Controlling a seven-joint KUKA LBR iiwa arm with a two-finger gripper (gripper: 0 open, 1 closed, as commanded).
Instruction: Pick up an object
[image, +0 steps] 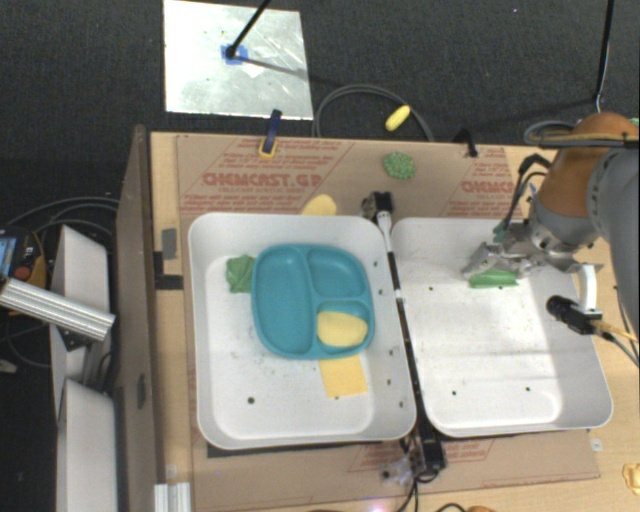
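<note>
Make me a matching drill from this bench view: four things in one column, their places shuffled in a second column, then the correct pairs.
Things:
1. teal divided plate
2. yellow oval piece
3. flat yellow square
4. green piece

Places:
A. in the right bin, just under the claw
B. on the left bin floor, just below the plate
C. in the plate's lower right compartment
D. in the middle of the left bin

Pairs: 1-D, 2-C, 3-B, 4-A
</note>
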